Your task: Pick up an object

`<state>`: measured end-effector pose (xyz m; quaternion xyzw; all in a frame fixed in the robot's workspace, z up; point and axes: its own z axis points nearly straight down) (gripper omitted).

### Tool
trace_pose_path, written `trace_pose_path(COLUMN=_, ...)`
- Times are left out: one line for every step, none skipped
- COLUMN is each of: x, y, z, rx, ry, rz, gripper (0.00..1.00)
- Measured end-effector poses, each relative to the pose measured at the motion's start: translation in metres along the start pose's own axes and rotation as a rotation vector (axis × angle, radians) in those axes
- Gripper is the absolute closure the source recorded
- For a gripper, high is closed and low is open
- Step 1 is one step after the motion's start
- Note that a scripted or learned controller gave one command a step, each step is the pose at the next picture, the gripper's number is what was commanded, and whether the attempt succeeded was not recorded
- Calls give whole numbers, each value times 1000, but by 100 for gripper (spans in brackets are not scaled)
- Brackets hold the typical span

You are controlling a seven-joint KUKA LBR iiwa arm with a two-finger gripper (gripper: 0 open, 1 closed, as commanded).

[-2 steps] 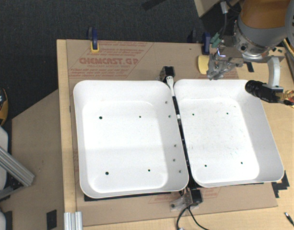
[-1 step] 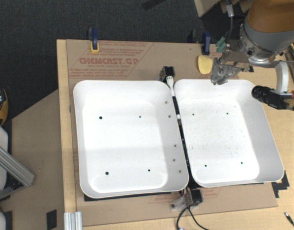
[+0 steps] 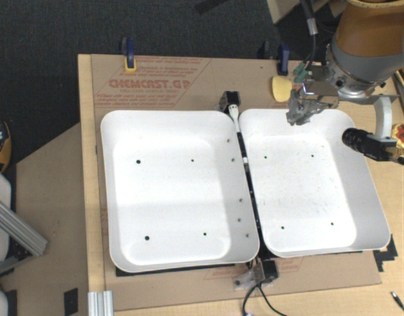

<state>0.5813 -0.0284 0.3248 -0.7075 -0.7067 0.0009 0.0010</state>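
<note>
While hovering over right bin rim, gripper holds nothing visible.

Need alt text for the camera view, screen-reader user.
The grey and orange arm reaches in from the right, its tool above the far edge of the right bin. A small yellow object lies on the board behind that bin, beside the tool. The left bin sits alongside.

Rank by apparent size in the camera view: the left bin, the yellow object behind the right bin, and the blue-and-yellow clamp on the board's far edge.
1. Left bin, by far the largest.
2. Yellow object.
3. Clamp, slightly smaller, though these two look close.
</note>
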Motion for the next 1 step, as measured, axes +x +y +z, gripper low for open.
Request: trace_pose_path(x=74, y=2, z=62, rx=1, ry=1, rz=-3, gripper=100)
